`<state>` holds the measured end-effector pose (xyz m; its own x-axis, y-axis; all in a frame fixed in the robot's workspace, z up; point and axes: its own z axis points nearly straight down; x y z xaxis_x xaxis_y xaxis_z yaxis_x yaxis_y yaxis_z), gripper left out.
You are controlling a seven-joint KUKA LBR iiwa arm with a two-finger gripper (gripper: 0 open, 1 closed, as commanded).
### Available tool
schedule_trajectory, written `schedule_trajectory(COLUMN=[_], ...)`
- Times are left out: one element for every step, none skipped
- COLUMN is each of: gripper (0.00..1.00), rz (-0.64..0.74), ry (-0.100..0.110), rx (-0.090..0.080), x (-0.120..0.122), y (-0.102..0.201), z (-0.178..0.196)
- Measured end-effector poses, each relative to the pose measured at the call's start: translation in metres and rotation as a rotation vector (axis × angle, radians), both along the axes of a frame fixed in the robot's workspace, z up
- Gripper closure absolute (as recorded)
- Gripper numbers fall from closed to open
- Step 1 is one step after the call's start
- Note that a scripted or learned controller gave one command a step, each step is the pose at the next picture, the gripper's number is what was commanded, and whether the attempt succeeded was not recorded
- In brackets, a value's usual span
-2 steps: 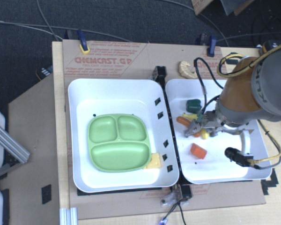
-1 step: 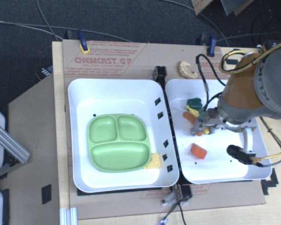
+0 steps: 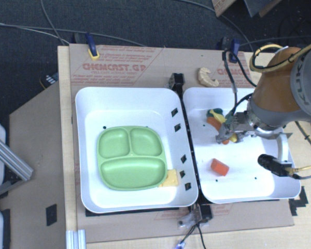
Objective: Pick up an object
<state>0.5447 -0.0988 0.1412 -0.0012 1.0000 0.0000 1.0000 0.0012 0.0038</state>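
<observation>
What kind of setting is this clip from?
Probably a robot lab bench: two white bins side by side on a clamped board, loose cables on dark carpet, toy items like a green tray, and the arm.

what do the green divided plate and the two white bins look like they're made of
Green plate: likely molded plastic, matte, with soft rounded dividers and one even color. Left bin and right bin: probably thin formed plastic, smooth and slightly glossy, with rounded corners and lips. Neither can be confirmed by look alone.

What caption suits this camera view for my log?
KUKA gripper low in right bin beside colourful items; orange block lies apart; green divided plate in left bin.
</observation>
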Motion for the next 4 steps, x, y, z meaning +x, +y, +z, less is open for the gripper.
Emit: schedule_trajectory(gripper=[1.00, 1.00, 1.00, 1.00], rz=[0.000, 0.000, 0.005, 0.005], ry=[-0.001, -0.001, 0.003, 0.003], rx=[-0.001, 0.000, 0.002, 0.002], x=[0.001, -0.006, 0.017, 0.037], y=[-0.002, -0.002, 0.048, 0.106], z=[0.043, 0.091, 0.080, 0.074])
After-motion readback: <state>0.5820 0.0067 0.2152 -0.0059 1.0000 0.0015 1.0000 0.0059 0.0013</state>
